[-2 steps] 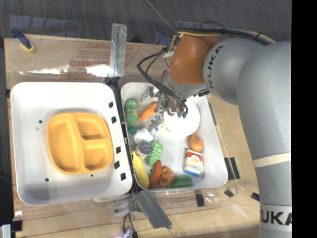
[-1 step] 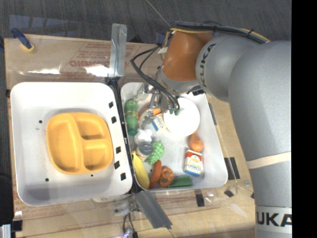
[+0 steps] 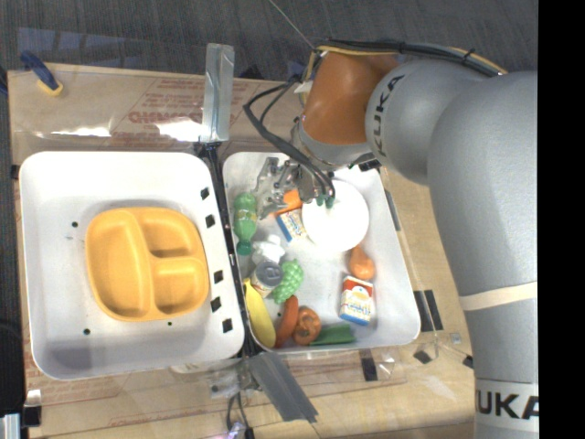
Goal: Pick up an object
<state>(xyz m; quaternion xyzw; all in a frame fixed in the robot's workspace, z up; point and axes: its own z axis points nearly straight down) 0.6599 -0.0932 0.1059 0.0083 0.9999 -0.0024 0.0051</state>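
Observation:
My gripper (image 3: 277, 187) hangs low at the back of the right bin (image 3: 395, 273), just under the orange wrist band. Right below it lie a small orange and blue carton (image 3: 291, 220) and a green bottle (image 3: 245, 214). A white round plate (image 3: 338, 218) lies just to the gripper's right. Further forward in the same bin are a tin can (image 3: 267, 275), green grapes (image 3: 289, 280), a banana (image 3: 259, 315), a carrot (image 3: 289, 315), an orange egg-shaped thing (image 3: 363, 265) and a small red and white carton (image 3: 356, 301).
The left bin (image 3: 55, 190) holds a yellow divided tray (image 3: 146, 262). The big grey arm covers the right side of the bench. A dark divider with clips (image 3: 219, 245) runs between the bins. Cables loop behind the right bin.

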